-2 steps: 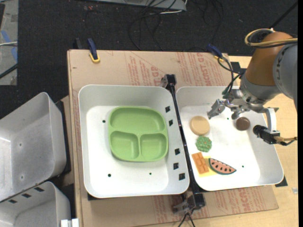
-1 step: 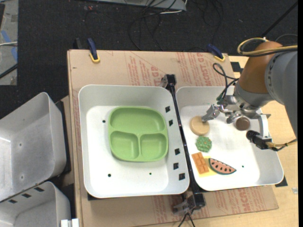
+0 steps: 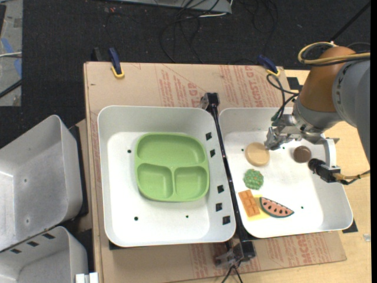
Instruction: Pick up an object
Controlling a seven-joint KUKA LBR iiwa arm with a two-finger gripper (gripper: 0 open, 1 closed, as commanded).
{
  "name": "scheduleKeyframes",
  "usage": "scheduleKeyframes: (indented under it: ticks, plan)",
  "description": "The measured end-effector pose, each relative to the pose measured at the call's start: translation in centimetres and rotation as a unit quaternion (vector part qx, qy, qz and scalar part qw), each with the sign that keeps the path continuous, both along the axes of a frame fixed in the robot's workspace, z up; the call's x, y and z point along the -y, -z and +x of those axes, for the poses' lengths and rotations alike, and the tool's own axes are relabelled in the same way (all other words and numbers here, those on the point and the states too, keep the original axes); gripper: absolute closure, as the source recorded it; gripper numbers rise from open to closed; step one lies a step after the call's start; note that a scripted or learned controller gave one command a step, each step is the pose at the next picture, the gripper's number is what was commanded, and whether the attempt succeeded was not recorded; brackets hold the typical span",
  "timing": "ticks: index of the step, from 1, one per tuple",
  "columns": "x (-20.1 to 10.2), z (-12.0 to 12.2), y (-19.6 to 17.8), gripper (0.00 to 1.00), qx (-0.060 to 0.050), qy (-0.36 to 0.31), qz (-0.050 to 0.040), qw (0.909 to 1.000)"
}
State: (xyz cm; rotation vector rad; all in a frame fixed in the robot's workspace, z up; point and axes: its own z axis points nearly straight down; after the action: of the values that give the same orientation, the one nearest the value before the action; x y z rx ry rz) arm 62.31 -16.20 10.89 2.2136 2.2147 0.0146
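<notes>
Hovers at the upper edge of the round tan cookie-like disc (image 3: 257,154) in the right shallow white bin (image 3: 336,214), grey two-finger gripper (image 3: 273,140) with finger spread impossible to tell, disc lying flat, no long axis.

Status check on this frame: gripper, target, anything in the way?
Gripper low in right bin, just above tan round piece; nothing seen between fingers. Brown piece close to its right. Broccoli, waffle, watermelon slice nearer camera, untouched.
</notes>
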Motion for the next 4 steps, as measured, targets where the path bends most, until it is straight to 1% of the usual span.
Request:
scheduleKeyframes:
  ticks: [1, 2, 3, 4]
  plan:
    - [0.0, 0.3, -4.3, 1.0, -0.004, -0.001, -0.0006, 1.0]
    - [0.0, 0.5, -9.7, 1.0, -0.003, -0.002, -0.0009, 1.0]
    - [-6.2, -0.6, -9.6, 1.0, -0.008, -0.004, 0.0016, 1.0]
    - [-11.5, -1.3, -9.0, 1.0, -0.008, -0.004, 0.0015, 1.0]
